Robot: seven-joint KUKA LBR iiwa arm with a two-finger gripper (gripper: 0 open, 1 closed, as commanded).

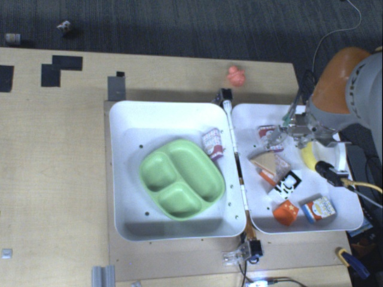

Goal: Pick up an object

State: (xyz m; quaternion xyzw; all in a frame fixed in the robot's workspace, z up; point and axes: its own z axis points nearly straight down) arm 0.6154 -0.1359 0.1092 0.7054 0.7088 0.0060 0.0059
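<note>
The tool hung low at the upper part of the right bin; its grip state could not be told. Objects lay crowded just below, so a descent risked jostling neighbours or closing on nothing.

A divided tray lies in the left bin. A small packet rests at the tray's far right corner. The right bin holds several small items.
</note>
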